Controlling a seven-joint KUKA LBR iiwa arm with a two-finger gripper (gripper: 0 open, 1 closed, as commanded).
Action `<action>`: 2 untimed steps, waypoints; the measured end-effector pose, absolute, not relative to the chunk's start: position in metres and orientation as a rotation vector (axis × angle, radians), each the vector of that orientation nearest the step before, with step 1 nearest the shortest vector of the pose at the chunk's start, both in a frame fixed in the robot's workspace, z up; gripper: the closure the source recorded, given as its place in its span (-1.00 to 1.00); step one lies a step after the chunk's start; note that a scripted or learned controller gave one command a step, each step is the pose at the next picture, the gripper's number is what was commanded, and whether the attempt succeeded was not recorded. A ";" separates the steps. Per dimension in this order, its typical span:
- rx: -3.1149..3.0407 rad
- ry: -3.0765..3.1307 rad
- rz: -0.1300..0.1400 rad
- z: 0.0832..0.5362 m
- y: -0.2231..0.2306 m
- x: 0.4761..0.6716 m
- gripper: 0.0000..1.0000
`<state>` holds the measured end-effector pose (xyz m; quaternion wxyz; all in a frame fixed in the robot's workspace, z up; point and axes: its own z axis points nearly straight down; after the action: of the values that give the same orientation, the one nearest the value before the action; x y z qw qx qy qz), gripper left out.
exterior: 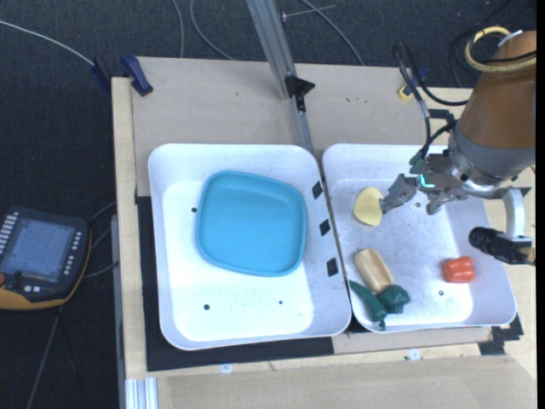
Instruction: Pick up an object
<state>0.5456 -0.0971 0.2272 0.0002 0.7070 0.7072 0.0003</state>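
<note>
Claw [419,197] is hovering spread open, empty, beside the yellow piece [369,206]; centring over it should help.

A handheld control pendant [38,258] lies left of the table [213,92] on dark carpet [51,100]. Blue clamps [134,74] grip the table's far-left corner.

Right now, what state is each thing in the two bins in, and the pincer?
Blue plate: flat in the left bin.
Yellow piece: right bin, beside the pincer.
Tan cylinder: lying down.
Green toy: lying at the bin's near edge.
Red object: resting alone.
Pincer: open, holding nothing.
</note>
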 end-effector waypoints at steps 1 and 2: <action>2.221 2.222 0.001 0.227 -0.097 0.546 -1.00; 2.223 2.224 -0.003 0.185 -0.097 0.548 -1.00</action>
<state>0.5480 -0.0970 0.1850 -0.0014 0.7070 0.7072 -0.0011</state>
